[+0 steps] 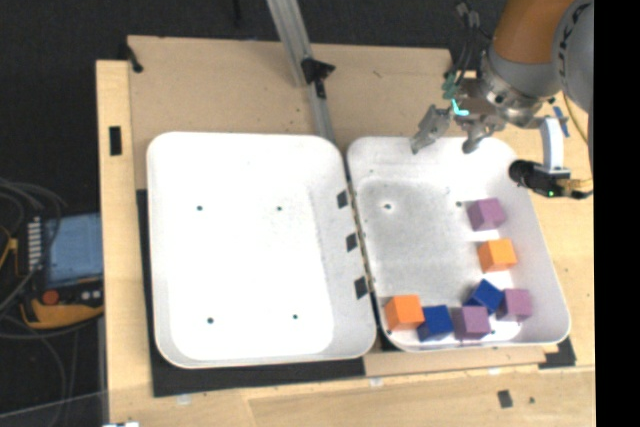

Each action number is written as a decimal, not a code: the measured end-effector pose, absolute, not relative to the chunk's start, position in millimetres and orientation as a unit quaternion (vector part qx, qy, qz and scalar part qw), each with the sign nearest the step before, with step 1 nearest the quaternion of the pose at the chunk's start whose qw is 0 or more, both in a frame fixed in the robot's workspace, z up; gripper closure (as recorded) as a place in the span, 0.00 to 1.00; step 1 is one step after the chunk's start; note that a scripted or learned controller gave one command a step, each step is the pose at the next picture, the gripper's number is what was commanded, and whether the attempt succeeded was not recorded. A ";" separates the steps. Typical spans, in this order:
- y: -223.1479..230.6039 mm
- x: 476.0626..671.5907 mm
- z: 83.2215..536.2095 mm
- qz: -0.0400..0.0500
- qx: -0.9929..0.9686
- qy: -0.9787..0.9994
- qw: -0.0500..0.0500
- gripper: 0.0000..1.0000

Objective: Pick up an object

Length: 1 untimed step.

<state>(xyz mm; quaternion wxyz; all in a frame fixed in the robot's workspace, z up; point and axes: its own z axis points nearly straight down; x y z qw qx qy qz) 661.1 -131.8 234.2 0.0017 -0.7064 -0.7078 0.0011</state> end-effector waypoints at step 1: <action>-132.4 661.8 237.1 0.001 -0.706 -0.708 -0.001 0.00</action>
